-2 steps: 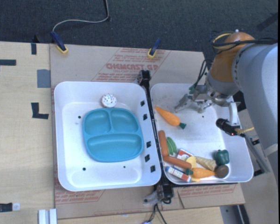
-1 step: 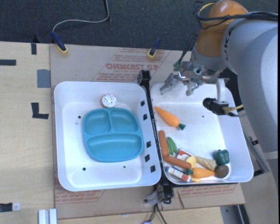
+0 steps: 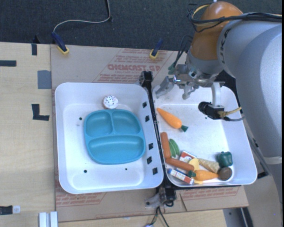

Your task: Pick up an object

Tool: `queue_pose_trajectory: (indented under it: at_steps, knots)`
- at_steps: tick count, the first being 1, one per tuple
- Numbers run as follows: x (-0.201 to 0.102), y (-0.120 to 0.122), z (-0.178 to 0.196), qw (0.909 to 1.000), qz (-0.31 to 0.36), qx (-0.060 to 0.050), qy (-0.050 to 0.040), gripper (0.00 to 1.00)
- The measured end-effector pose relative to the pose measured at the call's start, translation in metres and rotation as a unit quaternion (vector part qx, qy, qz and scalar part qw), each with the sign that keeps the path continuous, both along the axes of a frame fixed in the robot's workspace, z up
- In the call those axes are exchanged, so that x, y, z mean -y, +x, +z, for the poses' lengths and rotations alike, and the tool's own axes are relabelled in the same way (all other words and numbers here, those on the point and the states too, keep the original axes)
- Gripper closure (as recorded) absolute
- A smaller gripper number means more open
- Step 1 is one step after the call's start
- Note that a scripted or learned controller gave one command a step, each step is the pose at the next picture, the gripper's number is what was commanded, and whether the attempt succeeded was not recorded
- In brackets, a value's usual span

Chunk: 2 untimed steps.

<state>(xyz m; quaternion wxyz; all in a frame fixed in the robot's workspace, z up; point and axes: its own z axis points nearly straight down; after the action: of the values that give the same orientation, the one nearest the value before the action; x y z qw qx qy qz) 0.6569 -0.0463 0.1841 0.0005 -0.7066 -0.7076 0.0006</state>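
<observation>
My gripper (image 3: 175,89) hangs over the far left corner of the right bin (image 3: 229,131), its two grey fingers spread apart with nothing between them. Just below it lies an orange toy carrot (image 3: 170,118) with a green tip, a short gap from the fingertips. Along the bin's near edge sits a heap of toy food: a sausage (image 3: 165,144), a green piece (image 3: 174,148), a second sausage (image 3: 179,164), a yellow wedge (image 3: 194,163), another carrot (image 3: 204,175), a dark green pepper (image 3: 225,158) and a brown ball (image 3: 224,173).
The left bin (image 3: 71,126) holds a blue divided plate (image 3: 114,136) and a small white round toy (image 3: 110,101) behind it. A black divider (image 3: 152,122) runs between the bins. A black cable connector (image 3: 208,109) dangles over the right bin's far side.
</observation>
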Motion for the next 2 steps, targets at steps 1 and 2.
queue_pose_trajectory:
  at_steps: [1,2]
  knots:
    - [0.006,0.011,0.000,1.0000,0.000,0.000,-0.0006,0.00]
    - [-0.011,-0.042,0.000,1.0000,0.000,0.000,-0.0002,0.00]
